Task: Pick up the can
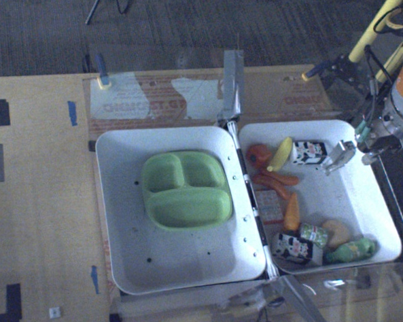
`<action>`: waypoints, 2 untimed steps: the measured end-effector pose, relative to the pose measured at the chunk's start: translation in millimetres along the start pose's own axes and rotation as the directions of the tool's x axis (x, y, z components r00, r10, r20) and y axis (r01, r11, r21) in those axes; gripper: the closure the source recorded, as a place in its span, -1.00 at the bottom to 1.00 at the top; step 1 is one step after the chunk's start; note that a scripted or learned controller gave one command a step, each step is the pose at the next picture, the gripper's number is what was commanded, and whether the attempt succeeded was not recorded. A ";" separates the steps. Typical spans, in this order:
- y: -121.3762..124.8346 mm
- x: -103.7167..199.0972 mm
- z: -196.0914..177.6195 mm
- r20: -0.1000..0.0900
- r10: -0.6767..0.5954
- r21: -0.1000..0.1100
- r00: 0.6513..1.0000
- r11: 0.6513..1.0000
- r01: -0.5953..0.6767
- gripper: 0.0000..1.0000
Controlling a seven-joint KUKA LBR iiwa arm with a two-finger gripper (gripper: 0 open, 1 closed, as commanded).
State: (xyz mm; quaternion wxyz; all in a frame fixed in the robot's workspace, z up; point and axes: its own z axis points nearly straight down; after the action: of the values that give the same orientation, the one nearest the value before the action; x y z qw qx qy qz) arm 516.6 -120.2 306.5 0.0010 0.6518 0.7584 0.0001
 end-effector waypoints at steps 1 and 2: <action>-35.8 -31.6 161.5 -0.001 0.016 0.001 1.000 1.000 -0.016 -1.00; -9.2 -5.5 219.4 0.003 -0.082 -0.005 0.997 0.997 0.082 -1.00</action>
State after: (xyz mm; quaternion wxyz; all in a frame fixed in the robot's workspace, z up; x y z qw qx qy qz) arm 508.7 -127.3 87.1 0.0037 0.6203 0.7843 0.0011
